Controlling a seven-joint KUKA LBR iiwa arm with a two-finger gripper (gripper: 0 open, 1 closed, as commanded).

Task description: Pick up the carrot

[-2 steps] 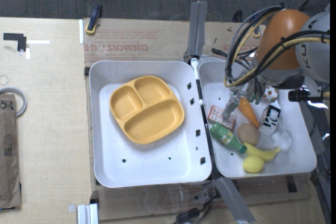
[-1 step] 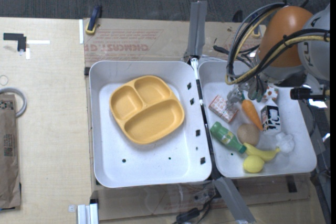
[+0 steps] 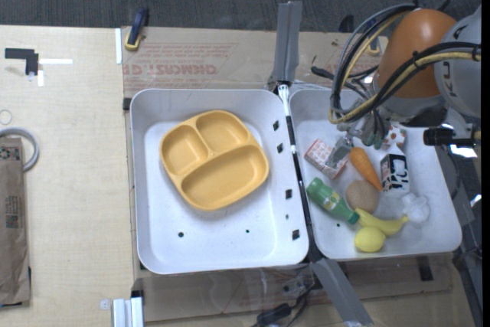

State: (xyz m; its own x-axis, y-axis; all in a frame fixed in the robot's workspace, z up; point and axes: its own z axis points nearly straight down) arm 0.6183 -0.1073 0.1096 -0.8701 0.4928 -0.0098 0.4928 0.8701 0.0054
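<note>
The orange carrot (image 3: 366,168) lies slanted in the right bin (image 3: 436,241), thick end up-left and tip down-right. The gripper (image 3: 350,143) hangs low over the bin at the carrot's upper end, under a bundle of cables and the orange wrist band (image 3: 413,50). It looks very close to the carrot's top, but whether it touches is unclear.
Crowded around the carrot are a pink-and-white box (image 3: 321,153), a green bottle (image 3: 331,201), a brown round item (image 3: 362,195), a banana (image 3: 384,223), a lemon (image 3: 370,240) and a black-and-white carton (image 3: 394,171). The left bin (image 3: 153,241) holds a yellow divided plate (image 3: 214,159).
</note>
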